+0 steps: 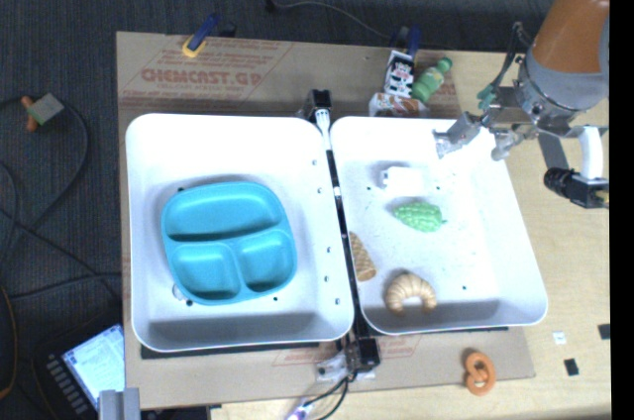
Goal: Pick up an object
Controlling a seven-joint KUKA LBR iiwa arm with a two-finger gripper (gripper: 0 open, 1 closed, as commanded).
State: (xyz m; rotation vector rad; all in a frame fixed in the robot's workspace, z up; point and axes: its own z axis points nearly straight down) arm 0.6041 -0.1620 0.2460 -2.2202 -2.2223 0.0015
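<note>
The hand (pixel 475 133) hovers over the right bin's (pixel 515 240) far edge, fingers spread, holding nothing. Below lie a green object (pixel 418 215), a croissant (pixel 409 290), and a hard-to-identify white piece (pixel 398 177).

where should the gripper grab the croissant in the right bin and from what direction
Probably from straight above, across the thick middle of the croissant. It lies flat as an arch near the right bin's front wall, its two tips curling toward that wall. The middle is the fattest part, and fingers closing front to back there would span its narrow width. The gripper is at the bin's far edge.
</note>
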